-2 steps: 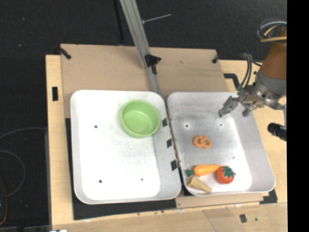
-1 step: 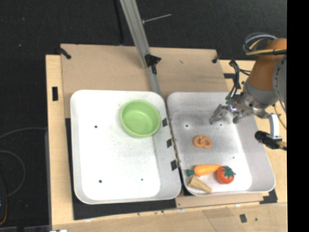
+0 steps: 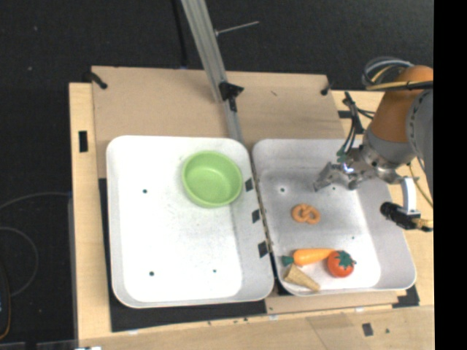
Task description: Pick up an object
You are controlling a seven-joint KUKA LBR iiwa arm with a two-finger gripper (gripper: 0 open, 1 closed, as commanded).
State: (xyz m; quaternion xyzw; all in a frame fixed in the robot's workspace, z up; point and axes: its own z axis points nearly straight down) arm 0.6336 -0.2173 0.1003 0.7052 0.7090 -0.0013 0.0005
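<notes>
My gripper (image 3: pixel 337 181) hangs over the upper part of the right bin (image 3: pixel 387 257), open, with nothing between its fingers. An orange pretzel-shaped piece (image 3: pixel 306 214) lies a little below and left of it, apart from it. Along the bin's front lie an orange carrot (image 3: pixel 312 256), a red tomato (image 3: pixel 340 263) touching the carrot's right end, and a tan wedge (image 3: pixel 300 277) in the front left corner. A green bowl (image 3: pixel 211 179) stands upright in the upper right part of the left bin (image 3: pixel 131 232).
A slanted metal pole (image 3: pixel 208 42) rises from behind the seam between the bins. Black clips (image 3: pixel 257 214) sit along that seam. The arm's orange band (image 3: pixel 398 115) and cables stand over the right bin's far right corner.
</notes>
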